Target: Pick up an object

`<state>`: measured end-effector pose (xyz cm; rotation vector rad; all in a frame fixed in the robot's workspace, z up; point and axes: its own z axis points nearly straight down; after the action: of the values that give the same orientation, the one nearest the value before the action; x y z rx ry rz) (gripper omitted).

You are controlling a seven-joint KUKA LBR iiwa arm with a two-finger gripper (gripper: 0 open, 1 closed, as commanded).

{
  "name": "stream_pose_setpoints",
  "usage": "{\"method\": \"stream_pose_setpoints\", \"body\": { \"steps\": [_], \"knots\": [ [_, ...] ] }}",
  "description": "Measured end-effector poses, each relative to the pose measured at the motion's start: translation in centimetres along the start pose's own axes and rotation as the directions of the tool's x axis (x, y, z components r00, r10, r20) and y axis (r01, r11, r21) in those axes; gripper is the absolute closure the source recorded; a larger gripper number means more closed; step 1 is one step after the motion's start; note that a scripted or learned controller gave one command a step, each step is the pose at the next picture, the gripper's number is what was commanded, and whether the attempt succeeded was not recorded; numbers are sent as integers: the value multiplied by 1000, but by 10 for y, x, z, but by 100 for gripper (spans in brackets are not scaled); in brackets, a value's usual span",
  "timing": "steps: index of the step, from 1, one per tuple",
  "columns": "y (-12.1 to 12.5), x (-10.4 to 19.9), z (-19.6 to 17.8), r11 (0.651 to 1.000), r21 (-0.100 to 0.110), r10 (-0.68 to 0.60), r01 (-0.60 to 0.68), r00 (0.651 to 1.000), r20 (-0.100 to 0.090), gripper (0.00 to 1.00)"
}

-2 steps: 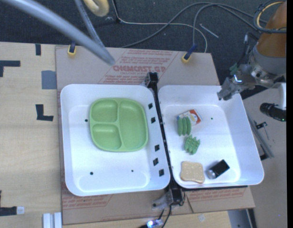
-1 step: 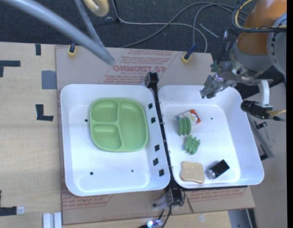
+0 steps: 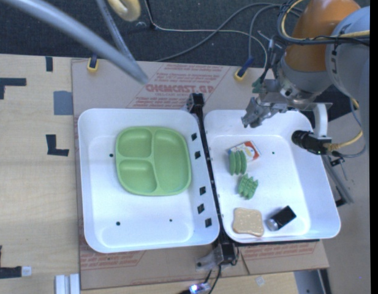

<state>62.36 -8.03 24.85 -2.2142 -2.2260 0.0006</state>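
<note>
A grey-and-orange arm is reaching in from the right of the frame, its pincer hovering over the upper left corner of the right bin; whether it is apart or together cannot be told. Candidate objects are lying below it, centre-right: a green pea pod touching a small carton, a green leafy piece, a toast slice and a black block. A clean pick probably means choosing an isolated item and descending straight over it.
</note>
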Motion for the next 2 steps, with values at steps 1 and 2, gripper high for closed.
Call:
{"method": "stream_pose_setpoints", "body": {
  "steps": [1,2],
  "knots": [
    [-5,57,16,1000,2,-1,1,1000,0,100],
    [-10,109,9,1000,-1,-1,1,1000,0,100]
  ]
}}
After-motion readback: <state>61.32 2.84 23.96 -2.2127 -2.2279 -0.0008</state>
